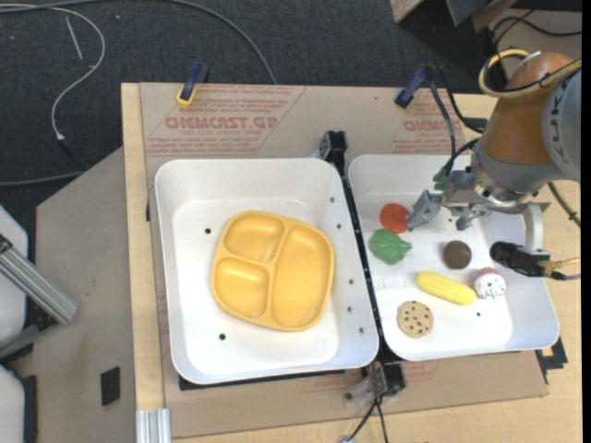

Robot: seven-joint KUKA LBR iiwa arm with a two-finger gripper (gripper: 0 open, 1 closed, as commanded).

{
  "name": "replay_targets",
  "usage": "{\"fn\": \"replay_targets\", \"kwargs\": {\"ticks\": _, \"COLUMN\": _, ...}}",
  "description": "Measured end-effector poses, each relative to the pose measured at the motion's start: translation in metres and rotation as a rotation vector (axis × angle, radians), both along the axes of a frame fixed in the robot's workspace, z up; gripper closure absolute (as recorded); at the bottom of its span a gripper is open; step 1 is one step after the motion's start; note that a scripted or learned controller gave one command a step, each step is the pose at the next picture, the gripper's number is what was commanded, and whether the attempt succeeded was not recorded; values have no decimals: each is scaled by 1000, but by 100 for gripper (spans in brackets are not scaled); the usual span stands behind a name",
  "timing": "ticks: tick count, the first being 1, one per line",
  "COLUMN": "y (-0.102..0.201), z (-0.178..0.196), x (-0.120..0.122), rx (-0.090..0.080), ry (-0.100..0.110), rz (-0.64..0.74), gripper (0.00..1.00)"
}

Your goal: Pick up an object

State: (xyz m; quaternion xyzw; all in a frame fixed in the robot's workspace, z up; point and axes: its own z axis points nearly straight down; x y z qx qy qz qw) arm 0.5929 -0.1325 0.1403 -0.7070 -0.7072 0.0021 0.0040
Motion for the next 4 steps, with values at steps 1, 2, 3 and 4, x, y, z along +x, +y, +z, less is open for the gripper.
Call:
{"fn": "replay_targets", "kwargs": {"ticks": 1, "y": 1, "z": -53, "x": -1, "rx": 0, "ry": -1, "rz": 0, "gripper": 0}}
{"fn": "replay_targets", "kwargs": {"ticks": 2, "y": 1, "z": -38, "x": 1, "rx": -1, "ry": -9, "rz": 0, "gripper": 100}}
{"fn": "replay_targets", "kwargs": {"ticks": 3, "y": 0, "z": 27, "x": 1, "rx": -4, "ry": -16, "rz": 1, "gripper": 100}}
{"fn": "replay_targets", "kwargs": {"ticks": 4, "y": 3, "z": 88, "x": -5, "rx": -4, "ry": -16, "rz": 1, "gripper": 100}}
